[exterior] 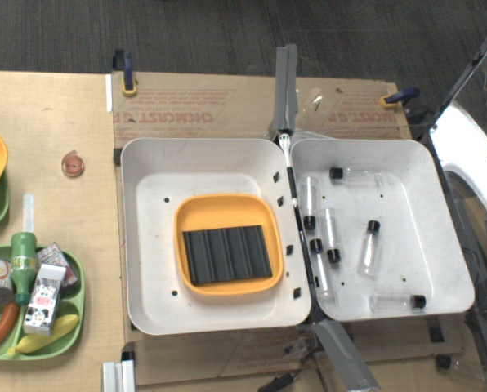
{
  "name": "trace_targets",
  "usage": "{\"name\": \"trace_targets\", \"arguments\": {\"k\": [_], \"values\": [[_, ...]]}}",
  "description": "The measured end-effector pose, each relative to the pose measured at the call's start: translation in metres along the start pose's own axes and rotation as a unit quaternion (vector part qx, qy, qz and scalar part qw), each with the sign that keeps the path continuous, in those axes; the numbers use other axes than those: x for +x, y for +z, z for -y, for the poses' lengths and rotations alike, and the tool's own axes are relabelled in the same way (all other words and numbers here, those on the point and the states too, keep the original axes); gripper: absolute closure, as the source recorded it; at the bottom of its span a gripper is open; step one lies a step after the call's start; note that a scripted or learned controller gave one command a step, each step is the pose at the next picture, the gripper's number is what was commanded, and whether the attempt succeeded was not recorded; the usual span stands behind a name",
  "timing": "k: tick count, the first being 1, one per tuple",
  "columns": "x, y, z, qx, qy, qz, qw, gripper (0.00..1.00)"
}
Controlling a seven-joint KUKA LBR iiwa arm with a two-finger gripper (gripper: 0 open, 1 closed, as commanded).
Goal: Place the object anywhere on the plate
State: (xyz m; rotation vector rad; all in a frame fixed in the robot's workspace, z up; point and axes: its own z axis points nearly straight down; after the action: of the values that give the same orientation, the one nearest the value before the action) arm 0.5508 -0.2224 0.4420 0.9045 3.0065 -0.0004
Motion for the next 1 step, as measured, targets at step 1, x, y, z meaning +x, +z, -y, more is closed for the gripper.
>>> {"name": "trace_targets", "arguments": {"k": [1], "values": [[0.0156,0.0173,0.0099,-0.001,-0.203,-0.001,0.9792,0.00]]}}
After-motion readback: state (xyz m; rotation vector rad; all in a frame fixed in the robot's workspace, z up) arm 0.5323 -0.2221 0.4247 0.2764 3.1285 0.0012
